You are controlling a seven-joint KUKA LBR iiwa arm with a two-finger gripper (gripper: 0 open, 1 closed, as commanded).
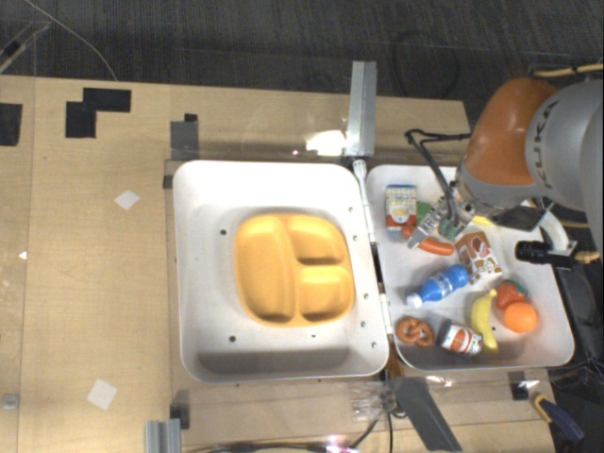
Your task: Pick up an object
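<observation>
The right bin holds several small items. My gripper hangs low over the bin's upper middle, right above a red-orange carrot-like piece. A small white carton lies just left of the gripper. Right of the carrot is a printed snack packet. Below them lies a blue bottle on its side. The grey arm with its orange band comes in from the right and hides the bin's upper right corner.
Lower in the right bin are a banana, an orange, a red fruit, a pretzel and a small red-labelled can. The left bin holds a yellow divided plate. A metal post stands between the bins.
</observation>
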